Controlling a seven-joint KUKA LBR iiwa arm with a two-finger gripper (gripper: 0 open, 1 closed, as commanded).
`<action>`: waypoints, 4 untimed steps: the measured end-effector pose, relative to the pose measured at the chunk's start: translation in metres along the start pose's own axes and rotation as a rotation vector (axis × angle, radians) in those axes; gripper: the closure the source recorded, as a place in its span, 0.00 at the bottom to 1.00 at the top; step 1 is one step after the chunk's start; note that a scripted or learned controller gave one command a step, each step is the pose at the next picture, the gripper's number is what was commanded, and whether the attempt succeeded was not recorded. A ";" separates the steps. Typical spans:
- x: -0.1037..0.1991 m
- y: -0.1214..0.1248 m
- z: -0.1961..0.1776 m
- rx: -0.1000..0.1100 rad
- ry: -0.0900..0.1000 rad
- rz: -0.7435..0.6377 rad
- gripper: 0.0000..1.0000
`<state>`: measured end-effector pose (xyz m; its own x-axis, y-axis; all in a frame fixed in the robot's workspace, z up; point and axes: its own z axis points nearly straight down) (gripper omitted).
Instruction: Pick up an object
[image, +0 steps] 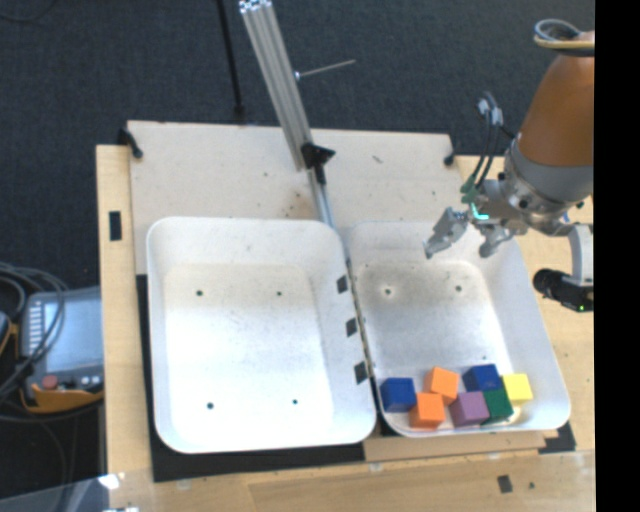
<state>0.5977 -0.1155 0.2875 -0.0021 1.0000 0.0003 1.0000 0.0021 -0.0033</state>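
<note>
- Gripper (468, 236), fingers spread with nothing between them, hangs over the right bin's (430, 310) far edge.
- 7 blocks cluster along its near edge: 2 blue (398, 393), 2 orange (444, 381), 1 purple (469, 408), 1 green (498, 404), 1 yellow (517, 387).
- Left bin (250, 330) sits alongside.

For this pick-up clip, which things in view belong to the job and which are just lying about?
Job:
- hand, open, above the right bin
- blocks in that bin's near corner: blue block, orange block, purple block, green block, yellow block

Lying about:
- left bin
- metal rail
- handheld device at the bench's left
</note>
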 end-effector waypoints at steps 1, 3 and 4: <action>0.000 0.001 -0.002 -0.005 0.000 0.001 0.00; 0.006 0.004 0.095 0.001 -0.002 0.004 0.00; 0.004 -0.005 0.156 0.002 -0.001 0.004 0.00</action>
<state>0.5923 -0.1110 0.1317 0.0023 1.0000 -0.0011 1.0000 -0.0023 -0.0055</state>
